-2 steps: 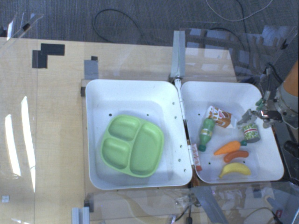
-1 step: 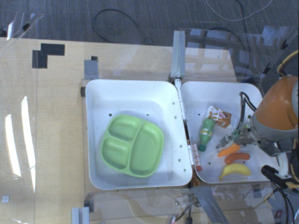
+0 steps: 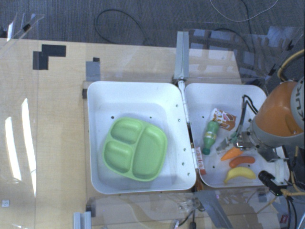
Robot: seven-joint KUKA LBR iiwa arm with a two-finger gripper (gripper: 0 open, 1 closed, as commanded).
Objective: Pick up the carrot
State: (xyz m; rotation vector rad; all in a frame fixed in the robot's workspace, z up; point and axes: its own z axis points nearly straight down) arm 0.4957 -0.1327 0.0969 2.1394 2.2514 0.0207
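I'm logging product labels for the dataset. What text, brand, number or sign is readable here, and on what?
None is readable.
Green bottle: its label is too blurred to read.
Small orange-and-white packet: its print is too small to read.
Black squares on the bench: plain marks, no writing.

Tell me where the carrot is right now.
The carrot lies in the right bin, between the green bottle and the red sausage, with the claw just above it.

Two bins (image 3: 95, 128), one carrot (image 3: 232, 153)
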